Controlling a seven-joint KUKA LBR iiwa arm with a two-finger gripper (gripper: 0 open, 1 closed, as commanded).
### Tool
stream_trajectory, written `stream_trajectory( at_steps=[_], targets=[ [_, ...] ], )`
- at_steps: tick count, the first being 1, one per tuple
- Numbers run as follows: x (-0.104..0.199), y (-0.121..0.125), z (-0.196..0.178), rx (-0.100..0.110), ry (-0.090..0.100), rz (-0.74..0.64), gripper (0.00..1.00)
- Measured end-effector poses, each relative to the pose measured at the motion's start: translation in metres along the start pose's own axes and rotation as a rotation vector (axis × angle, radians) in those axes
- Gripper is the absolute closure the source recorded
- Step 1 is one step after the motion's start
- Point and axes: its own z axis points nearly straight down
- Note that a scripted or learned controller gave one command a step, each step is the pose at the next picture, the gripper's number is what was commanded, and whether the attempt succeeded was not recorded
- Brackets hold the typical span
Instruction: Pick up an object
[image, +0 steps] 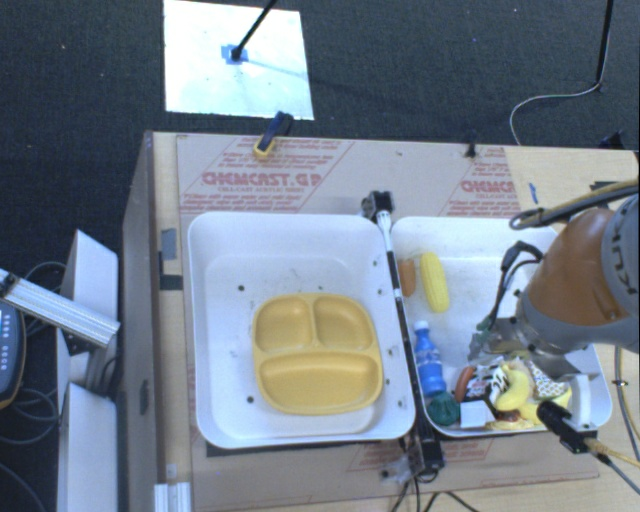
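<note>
Fingers (503, 372) hidden, grip unclear, over right bin (470, 245) on brown bench (300, 170), dark carpet (80, 100) around.

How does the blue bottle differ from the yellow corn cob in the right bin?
The blue bottle is blue with a white cap; the yellow corn cob is plain yellow. The bottle lies nearer the front, against the divider; the cob lies farther back, clear of it. Both lie flat, lengthwise, in the right bin.

The big grey arm (590, 270) with its orange band reached in from the right, bent down low, its gripper (492, 352) pointing downward.
</note>
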Motion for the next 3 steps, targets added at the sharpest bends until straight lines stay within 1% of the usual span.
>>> stream_trajectory(
  at_steps=[1, 2, 3],
  targets=[
    [0.000, 0.000, 0.000, 0.000, 0.000, 0.000, 0.00],
    [0.020, 0.000, 0.016, -0.012, -0.018, 0.010, 0.00],
    [0.039, 0.057, -0.082, -0.001, -0.001, -0.003, 0.00]
  ],
)
